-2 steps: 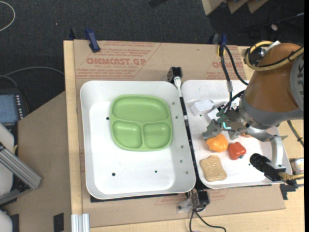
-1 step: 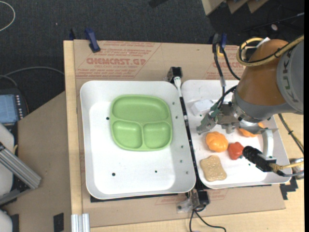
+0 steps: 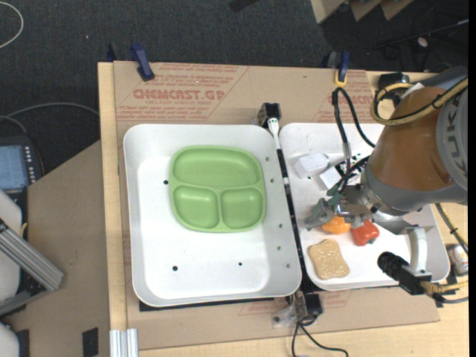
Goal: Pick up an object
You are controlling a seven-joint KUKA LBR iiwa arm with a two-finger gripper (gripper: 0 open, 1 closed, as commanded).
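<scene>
My gripper (image 3: 328, 211) is low in the right bin (image 3: 297, 136), near its left-middle part. An orange object (image 3: 337, 227) lies just below and right of the gripper, partly hidden by it. Touching the orange one on its right is a red object (image 3: 364, 234). A tan bread-slice toy (image 3: 328, 259) lies flat at the bin's front, just below the gripper. A white object (image 3: 312, 165) rests toward the back of the same bin, apart from the gripper.
The left bin (image 3: 149, 251) holds a green divided plate (image 3: 218, 188) in its back half. A black divider rail (image 3: 285, 192) runs between the two bins. The arm's grey and orange body (image 3: 416, 155) covers the right bin's right side.
</scene>
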